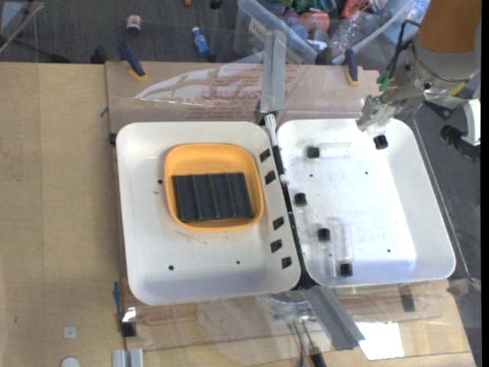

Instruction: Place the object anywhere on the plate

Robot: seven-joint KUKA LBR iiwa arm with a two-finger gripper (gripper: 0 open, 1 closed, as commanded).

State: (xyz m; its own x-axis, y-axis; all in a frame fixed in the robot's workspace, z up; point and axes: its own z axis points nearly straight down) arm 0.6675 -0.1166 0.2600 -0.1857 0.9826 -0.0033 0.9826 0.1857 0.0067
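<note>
Nearest the lens, along the bottom edge of the frame, the wooden bench [46, 205] shows bare tan boards, with a metal strip [332, 319] running out from under the seam between the two bins. Left of centre sits the left bin [153, 274], white and shallow, holding an orange plate [177, 159] with a dark ribbed object [212, 197] lying flat on it, inside the plate's rim.

Right of centre lies the right bin [397, 205], its floor scattered with clear plastic pieces capped in black: one near its upper left [327, 151], one low in the middle [336, 243]. A row of small black clips [273, 197] lines the divider between the bins.

At the upper right, the arm [451, 21] reaches in with its orange band; the gripper [380, 113] hangs over the right bin's far rim. Whether its fingers stand apart or together I cannot tell. In the top centre background sits a clear tub [321, 10] of coloured items.
</note>
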